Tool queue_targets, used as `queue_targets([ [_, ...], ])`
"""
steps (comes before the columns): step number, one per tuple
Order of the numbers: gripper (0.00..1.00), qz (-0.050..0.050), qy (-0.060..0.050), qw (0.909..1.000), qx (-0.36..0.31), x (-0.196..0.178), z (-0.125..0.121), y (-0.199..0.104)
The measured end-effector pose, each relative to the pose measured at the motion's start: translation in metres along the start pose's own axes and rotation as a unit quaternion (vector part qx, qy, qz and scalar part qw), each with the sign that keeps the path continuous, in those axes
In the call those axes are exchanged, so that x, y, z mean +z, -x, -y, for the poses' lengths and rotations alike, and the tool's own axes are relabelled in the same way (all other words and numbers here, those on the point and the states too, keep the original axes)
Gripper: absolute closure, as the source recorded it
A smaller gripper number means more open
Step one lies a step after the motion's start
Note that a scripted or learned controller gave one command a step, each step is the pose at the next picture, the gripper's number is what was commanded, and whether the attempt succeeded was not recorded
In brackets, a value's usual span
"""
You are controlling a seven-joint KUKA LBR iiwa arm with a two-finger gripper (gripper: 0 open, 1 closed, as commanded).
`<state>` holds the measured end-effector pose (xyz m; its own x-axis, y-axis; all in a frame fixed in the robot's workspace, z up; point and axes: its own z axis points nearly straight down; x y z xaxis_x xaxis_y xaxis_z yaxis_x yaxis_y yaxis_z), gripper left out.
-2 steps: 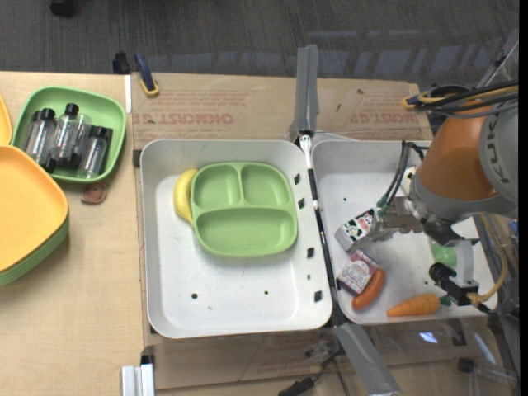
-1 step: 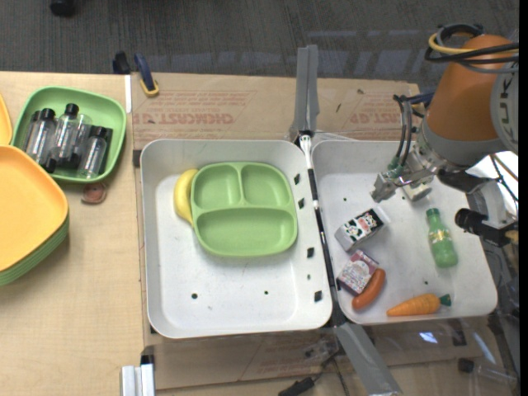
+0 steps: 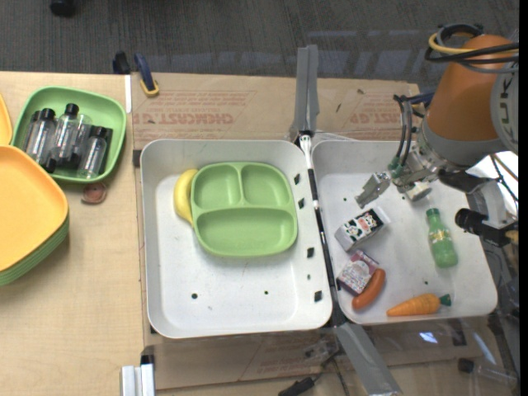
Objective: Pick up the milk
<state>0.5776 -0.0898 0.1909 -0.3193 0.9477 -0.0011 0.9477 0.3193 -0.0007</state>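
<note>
Hand [image 3: 394, 181] hangs over right bin's [image 3: 470, 304] upper part, fingers spread, nothing btwn them. Milk [image 3: 363, 226] lies on its side just below-left of hand, apart from it, w/ a sausage [image 3: 369, 289] and carrot [image 3: 417, 305] further down.

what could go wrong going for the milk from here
The milk lies tilted on its side in the right bin, so the pincer, hovering above and to its right, may close on it askew and let it slip. A pink packet and a sausage lie just below the milk; a low approach might nudge them.
</note>
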Motion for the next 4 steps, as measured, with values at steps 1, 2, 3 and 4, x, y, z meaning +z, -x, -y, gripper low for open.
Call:
queue_targets([
  [1,0.00,0.000,0.000,1.0000,0.005,0.100,0.001,0.016],
  [2,1.00,0.000,0.000,1.0000,0.007,0.091,0.001,0.017],
  [3,1.00,-0.001,-0.001,0.9997,-0.023,0.100,0.072,-0.008],
  [4,1.00,0.000,0.000,0.9980,-0.063,0.000,0.038,-0.018],
])
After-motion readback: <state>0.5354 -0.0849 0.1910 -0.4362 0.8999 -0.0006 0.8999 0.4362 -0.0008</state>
